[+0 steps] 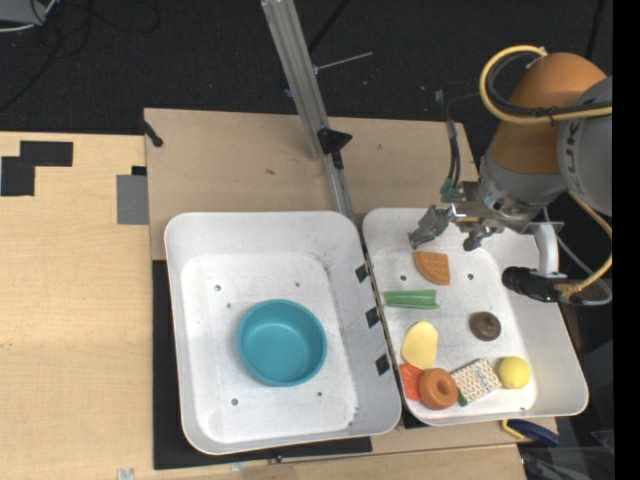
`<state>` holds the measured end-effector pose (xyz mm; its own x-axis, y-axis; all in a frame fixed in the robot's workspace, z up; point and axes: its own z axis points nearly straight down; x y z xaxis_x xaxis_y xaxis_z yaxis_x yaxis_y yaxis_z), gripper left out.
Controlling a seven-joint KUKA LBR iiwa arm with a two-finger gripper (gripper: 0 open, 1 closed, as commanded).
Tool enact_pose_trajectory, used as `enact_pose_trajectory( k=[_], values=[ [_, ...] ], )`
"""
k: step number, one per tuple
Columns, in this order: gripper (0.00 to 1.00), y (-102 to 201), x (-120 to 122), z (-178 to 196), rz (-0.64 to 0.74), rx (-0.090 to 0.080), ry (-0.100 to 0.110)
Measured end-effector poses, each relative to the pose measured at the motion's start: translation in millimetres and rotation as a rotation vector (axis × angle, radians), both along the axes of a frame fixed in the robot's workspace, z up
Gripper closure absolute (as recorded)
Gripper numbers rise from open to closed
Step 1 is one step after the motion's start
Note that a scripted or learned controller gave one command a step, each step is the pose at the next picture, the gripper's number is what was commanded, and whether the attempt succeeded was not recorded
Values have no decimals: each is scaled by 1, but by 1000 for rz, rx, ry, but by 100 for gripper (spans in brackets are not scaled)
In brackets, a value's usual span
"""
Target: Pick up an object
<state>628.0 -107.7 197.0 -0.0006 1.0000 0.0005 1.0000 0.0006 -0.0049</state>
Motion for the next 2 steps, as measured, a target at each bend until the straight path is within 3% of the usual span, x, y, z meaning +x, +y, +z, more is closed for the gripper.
enact_pose_trajectory(
  k=[1,2],
  values=[
    [0,6,-2,-62,0,0,2],
    [100,5,-1,-49,-1,-1,-4]
  ],
)
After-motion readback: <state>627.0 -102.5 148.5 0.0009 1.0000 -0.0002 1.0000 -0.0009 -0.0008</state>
